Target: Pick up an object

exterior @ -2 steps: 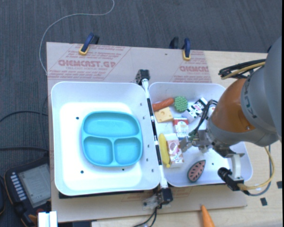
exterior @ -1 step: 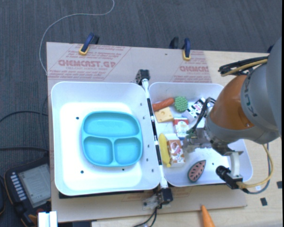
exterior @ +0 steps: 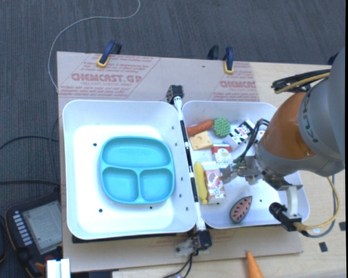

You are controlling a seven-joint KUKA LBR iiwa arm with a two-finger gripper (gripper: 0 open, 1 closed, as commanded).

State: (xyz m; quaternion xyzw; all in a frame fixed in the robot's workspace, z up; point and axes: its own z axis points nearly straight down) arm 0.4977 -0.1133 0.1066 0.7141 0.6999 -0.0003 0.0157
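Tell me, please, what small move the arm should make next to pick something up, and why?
Probably lower a little: the end effector hangs in the right bin beside the small carton, with nothing seen between its fingers. The watermelon slice lies further off.

Toy food pieces (exterior: 213, 155) jumbled in right bin (exterior: 220, 106), watermelon slice (exterior: 240, 208) apart

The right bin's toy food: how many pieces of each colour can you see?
Orange/red: 2, sausage, watermelon slice
Yellow: 2, cheese, banana
Green: 1, round piece
Printed cartons: 3
Total: 8
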